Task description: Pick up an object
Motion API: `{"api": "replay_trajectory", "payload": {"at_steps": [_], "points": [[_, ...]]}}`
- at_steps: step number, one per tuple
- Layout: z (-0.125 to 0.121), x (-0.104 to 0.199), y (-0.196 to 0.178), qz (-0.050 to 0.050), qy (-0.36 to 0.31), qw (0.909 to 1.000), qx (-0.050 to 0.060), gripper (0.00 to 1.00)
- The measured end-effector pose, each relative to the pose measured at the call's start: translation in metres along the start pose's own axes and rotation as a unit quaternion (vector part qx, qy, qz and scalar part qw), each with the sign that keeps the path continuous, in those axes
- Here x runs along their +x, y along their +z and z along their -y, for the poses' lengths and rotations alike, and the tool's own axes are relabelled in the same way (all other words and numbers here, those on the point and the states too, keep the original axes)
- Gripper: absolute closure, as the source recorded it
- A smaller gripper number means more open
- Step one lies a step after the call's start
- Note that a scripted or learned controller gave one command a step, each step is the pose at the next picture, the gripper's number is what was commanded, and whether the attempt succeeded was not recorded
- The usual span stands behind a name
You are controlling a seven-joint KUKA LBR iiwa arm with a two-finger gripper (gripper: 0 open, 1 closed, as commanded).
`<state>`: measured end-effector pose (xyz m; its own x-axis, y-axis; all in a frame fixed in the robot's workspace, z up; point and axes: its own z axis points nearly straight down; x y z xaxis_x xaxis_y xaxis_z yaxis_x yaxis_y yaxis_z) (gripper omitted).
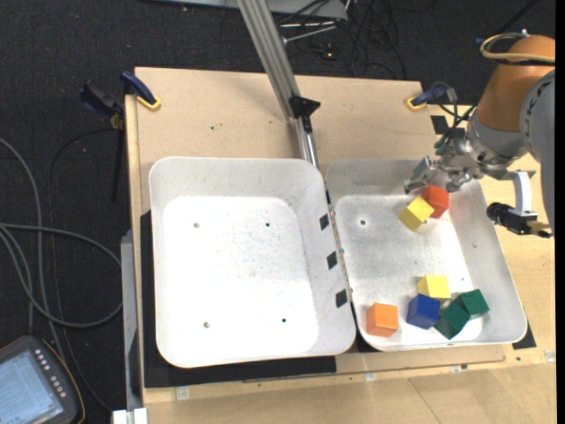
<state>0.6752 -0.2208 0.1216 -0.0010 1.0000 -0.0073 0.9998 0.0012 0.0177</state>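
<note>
No brand, label or writing can be read anywhere on the bench or the blocks. Taking the right bin [494, 263] as the landmark: the gripper [434, 184] hangs over its far end, reaching in from the grey arm [521, 95] with the orange band, and its fingers sit close on either side of an orange-red block [437, 200] just beneath them; whether they truly clamp the block or only bracket it cannot be told from this slanted view. A tilted yellow block [416, 213] touches that orange-red block on the side toward the bin's middle. At the bin's near end lies a cluster: an orange block [382, 319] nearest the divide between the bins, a blue block [424, 311] beside it, a second yellow block [433, 286] just behind the blue one, and two green blocks [464, 311] pressed together toward the near outer corner. The left bin [168, 263] lies directly alongside the right bin. A metal pole [274, 51] runs from beyond the bench down to the far end of the seam between the bins. Blue-and-yellow clamps [141, 91] grip the bench's far corners.
</note>
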Motion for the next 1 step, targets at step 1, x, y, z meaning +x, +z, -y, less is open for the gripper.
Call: {"api": "replay_trajectory", "payload": {"at_steps": [1], "points": [[-0.0008,0.0001,-0.0089,0.001,-0.001,1.0000,-0.001,1.00]]}}
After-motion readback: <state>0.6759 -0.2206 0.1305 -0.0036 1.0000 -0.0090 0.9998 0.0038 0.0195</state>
